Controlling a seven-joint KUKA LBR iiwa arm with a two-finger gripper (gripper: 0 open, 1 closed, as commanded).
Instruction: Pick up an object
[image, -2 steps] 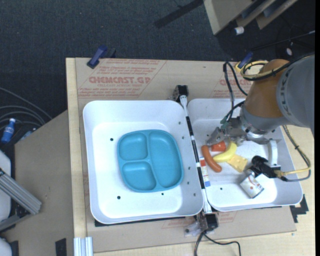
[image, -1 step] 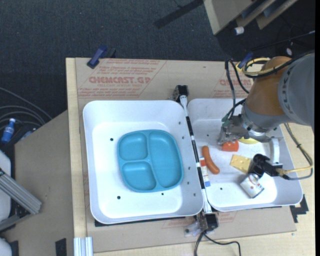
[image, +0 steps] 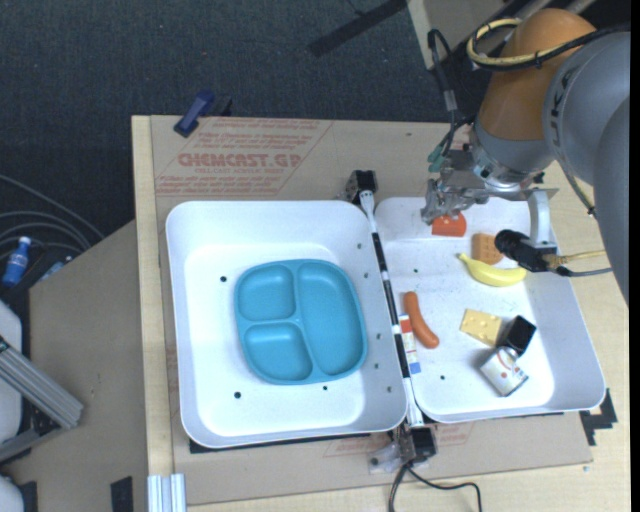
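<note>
A: Arm in from the right, orange band up top, gripper (image: 447, 205) low over the far end of the right bin (image: 570, 395).

B: Holding anything?

A: Can't tell. An orange block (image: 450, 226) sits right under the gripper, touching or just beside it, and whether it's gripped isn't clear.

B: What else is in that bin?

A: A banana (image: 491, 271) just right of the block, a brown piece (image: 485, 246) at its far side, a sausage (image: 421, 319) near the divider, cheese (image: 480, 325) to its right, and a black-and-silver thing (image: 508, 358) at the near end.

B: Left bin?

A: 1 blue plate (image: 299, 320) with 3 compartments, centred in the left bin (image: 200, 240). Both bins side by side on the worktop (image: 150, 190).
</note>
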